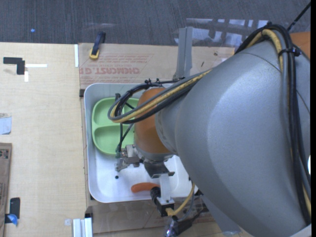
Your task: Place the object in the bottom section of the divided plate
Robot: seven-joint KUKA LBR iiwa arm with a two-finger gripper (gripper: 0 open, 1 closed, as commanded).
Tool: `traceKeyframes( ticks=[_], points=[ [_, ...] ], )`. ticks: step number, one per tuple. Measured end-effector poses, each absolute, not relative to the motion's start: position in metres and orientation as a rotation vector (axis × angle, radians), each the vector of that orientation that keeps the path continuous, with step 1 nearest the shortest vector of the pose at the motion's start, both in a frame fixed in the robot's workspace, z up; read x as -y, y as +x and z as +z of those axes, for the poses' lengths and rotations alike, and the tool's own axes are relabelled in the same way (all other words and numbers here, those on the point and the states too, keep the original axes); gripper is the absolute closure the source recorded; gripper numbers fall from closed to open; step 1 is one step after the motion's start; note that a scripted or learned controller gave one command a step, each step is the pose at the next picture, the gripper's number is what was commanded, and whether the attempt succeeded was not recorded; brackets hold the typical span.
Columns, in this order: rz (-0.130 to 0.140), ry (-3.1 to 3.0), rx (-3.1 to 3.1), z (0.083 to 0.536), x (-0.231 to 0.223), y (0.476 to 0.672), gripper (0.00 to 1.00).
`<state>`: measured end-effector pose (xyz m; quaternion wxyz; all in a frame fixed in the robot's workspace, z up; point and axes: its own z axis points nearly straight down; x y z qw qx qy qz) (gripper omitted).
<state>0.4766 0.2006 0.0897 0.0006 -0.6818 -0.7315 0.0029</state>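
Grey, smooth arm (pixel 237 132) looms closest to you, hiding the right side of the glossy white bin (pixel 93 181). Looped cables (pixel 129 98) cross the matte green divided plate (pixel 104 127). The gripper (pixel 127 158) sits at the plate's lower edge; you cannot tell its state. The long orange object (pixel 142 186) lies on the bin floor below the plate, its right end hidden.

A robotics lab: a grey industrial arm (pixel 237 132) trailing bundled cables looms over a white bin (pixel 87 147) on a pale wooden tabletop (pixel 39 132). Behind the bin lie printed cardboard (pixel 128 63), a yellow-handled clamp (pixel 97 45) and a metal post (pixel 184 53); dark carpet (pixel 123 9) lies beyond.
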Motion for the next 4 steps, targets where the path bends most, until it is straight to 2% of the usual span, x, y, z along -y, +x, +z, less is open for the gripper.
traceKeyframes(
  ticks=[1, 2, 3, 4],
  points=[
    [0.019, -2.144, 2.293, 0.0967, -0.1983, 0.4764, 1.0],
    [0.019, -2.145, 2.292, 0.0967, -0.1983, 0.4764, 0.0],
    [0.011, -2.513, 1.885, 0.0895, -0.2056, 0.4766, 0.0],
    [0.023, -2.512, 1.886, 0.0965, -0.2038, 0.4759, 1.0]
  ],
)
